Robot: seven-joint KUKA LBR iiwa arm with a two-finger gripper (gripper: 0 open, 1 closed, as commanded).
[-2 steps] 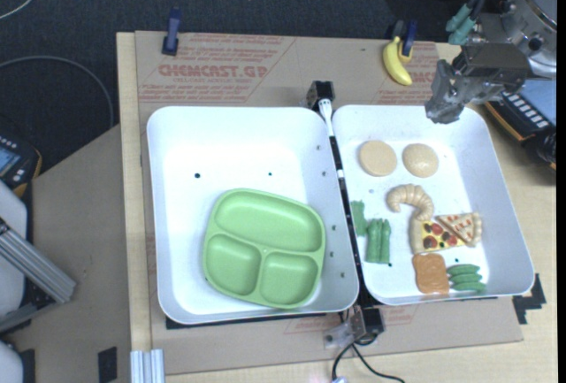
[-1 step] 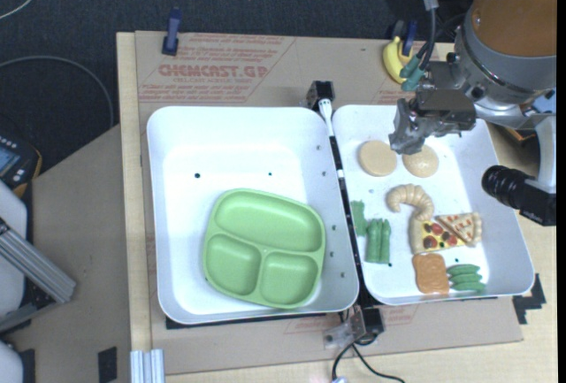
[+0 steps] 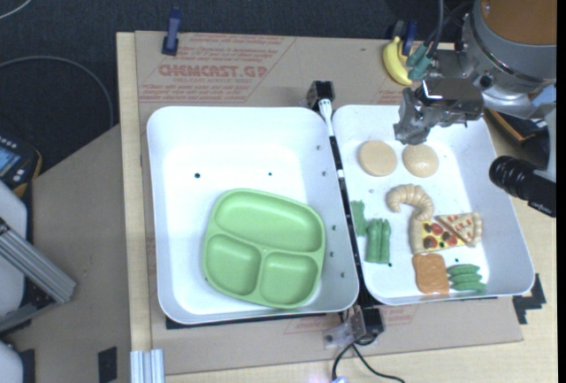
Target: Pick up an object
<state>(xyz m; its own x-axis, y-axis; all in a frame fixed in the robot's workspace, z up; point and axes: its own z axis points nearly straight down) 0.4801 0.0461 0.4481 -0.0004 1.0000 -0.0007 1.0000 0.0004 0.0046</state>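
Here your gripper point(image 3: 414, 135) hangs over the right bin's point(image 3: 504, 235) far end; you cannot tell how it is set. Just below sit two round beige toy cookies point(image 3: 378, 157) point(image 3: 420, 161), then a croissant point(image 3: 409, 195), pizza slice point(image 3: 451, 230) and green beans point(image 3: 378, 240). The left bin point(image 3: 177, 160) holds a green divided tray point(image 3: 263, 247).

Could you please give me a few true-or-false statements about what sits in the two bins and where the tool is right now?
1. The green tray lies in the left bin. True.
2. The tool hangs over the left bin. False: it is over the right bin, near the round cookies.
3. The pizza slice lies in the right bin. True.
4. The croissant sits on the green tray. False: it lies in the right bin.
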